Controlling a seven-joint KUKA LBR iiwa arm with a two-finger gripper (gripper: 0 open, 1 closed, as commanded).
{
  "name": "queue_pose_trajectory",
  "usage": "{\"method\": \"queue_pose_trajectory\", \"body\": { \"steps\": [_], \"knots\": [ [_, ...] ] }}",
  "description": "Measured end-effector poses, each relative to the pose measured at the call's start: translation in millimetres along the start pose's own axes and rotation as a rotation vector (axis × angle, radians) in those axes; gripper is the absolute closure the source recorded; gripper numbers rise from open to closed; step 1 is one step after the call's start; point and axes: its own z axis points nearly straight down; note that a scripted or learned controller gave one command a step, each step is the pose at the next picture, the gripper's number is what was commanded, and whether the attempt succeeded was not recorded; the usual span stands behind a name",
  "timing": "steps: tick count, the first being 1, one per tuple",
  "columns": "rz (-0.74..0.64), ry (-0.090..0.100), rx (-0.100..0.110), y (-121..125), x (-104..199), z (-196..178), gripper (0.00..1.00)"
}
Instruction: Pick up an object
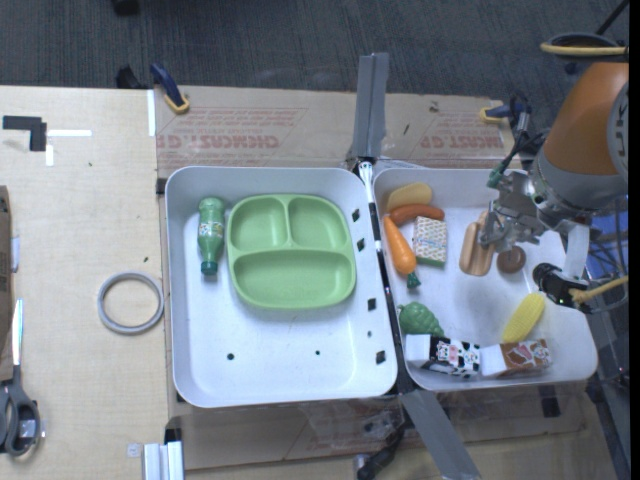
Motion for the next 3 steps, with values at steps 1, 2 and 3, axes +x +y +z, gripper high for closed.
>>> {"method": "queue_pose_trajectory", "body": {
  "steps": [1, 2, 3],
  "knots": [
    [-0.35, 0.0, -0.001, 43.0, -31.2, 23.8, 0.0],
    [-0.349, -0.001, 0.0, 43.5, -32.1, 16.2, 1.0],
    [-0.349, -0.001, 0.0, 43.5, -32.0, 16.2, 0.0]
  ]
}}
